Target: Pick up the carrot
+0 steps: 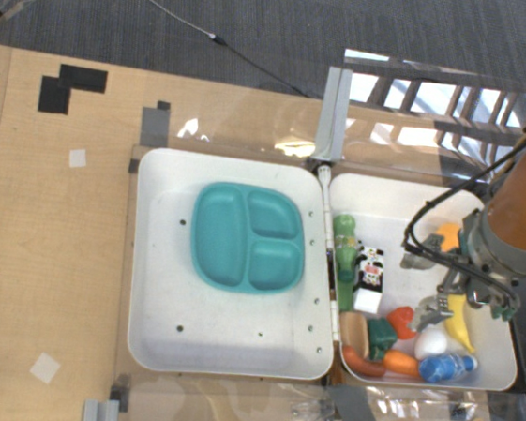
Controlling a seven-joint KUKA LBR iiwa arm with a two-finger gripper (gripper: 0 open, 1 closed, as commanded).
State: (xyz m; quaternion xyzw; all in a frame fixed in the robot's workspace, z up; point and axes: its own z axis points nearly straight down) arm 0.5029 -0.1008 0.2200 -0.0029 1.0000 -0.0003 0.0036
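The small orange plastic carrot (402,364) lies low in the right-hand shallow white bin (505,369), at about five o'clock from that bin's centre, wedged between a dark green block (382,336) and a white egg-shaped toy (432,344), with a blue crinkled object (442,368) just beside its right end. Its long axis runs roughly nine to three o'clock, slightly tilted; which end is the tip I cannot tell. The grey gripper (441,305) hangs above the clutter, at about one o'clock from the carrot and apart from it; whether it is released or clenched I cannot tell. This reads as the approach step: the next move calls for shifting toward seven o'clock, descending, and closing across the carrot's short width.
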